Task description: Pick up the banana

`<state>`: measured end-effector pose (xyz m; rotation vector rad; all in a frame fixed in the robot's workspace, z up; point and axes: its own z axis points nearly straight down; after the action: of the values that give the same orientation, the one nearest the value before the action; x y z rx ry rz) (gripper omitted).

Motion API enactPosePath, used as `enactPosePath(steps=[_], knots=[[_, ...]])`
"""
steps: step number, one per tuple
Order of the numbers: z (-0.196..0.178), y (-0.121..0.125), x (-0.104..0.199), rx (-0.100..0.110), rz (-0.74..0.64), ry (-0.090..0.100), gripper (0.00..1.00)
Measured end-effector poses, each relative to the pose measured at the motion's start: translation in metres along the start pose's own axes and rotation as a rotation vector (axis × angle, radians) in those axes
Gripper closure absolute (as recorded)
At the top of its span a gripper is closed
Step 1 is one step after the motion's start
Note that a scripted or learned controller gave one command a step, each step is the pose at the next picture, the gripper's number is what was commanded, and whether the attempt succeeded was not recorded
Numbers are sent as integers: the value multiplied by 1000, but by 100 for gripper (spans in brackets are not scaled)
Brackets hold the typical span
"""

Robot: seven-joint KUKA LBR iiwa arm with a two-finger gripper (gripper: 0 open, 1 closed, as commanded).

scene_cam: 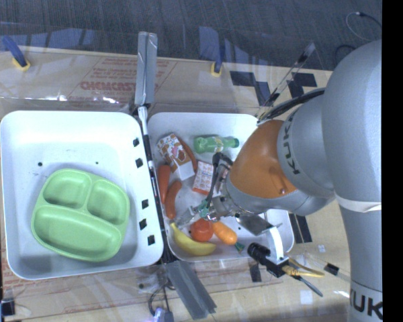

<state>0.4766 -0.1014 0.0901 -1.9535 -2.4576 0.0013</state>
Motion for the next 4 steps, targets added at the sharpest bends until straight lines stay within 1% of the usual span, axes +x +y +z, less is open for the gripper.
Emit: enactPosePath(steps=[1,2,3,4], knots=[[0,-2,-6,3,-292,3,0],[0,-1,-4,0,142,0,0],[0,1,6,3,-70,3,0],[-85,-24,-106,0,-293,-1,0]])
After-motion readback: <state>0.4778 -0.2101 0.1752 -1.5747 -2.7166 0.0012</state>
